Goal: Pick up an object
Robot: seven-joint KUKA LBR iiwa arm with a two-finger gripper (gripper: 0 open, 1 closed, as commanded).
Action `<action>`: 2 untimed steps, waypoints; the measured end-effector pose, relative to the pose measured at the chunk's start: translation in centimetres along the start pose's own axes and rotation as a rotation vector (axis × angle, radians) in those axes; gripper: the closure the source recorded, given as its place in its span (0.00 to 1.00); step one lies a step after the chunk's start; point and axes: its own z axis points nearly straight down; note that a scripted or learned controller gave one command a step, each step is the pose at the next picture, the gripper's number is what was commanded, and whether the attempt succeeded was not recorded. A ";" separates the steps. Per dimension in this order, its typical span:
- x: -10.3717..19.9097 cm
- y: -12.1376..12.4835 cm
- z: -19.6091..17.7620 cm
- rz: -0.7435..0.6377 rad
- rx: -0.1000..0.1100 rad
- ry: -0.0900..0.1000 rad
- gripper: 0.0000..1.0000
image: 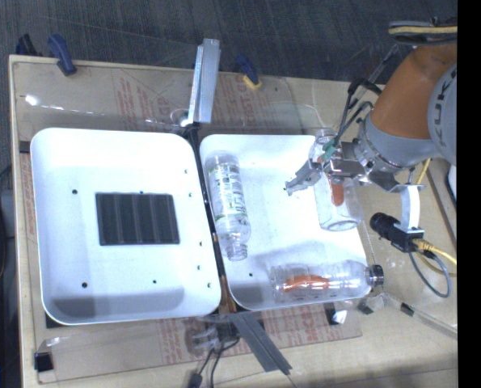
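My gripper (pixel 319 180) hangs over the right bin's (pixel 260 156) far right part, reaching in from the right. Just under and right of it stands a clear cup-like container (pixel 338 210) with something orange at its top; I cannot tell whether the gripper touches it. A clear plastic bottle (pixel 227 204) lies lengthwise along the bin's left wall. A second clear bottle (pixel 321 280), with an orange piece inside, lies along the bin's near wall.
The left bin (pixel 62 176) holds a dark ribbed rectangular slab (pixel 137 218) near its middle. A metal bar (pixel 204 79) stands at the far edge between the bins. Blue clamps (pixel 62 55) grip the bench's far edge.
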 end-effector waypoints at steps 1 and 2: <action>-0.4 4.3 -2.8 -0.055 0.002 0.002 0.00; 3.6 -0.3 11.2 0.102 0.001 -0.001 0.00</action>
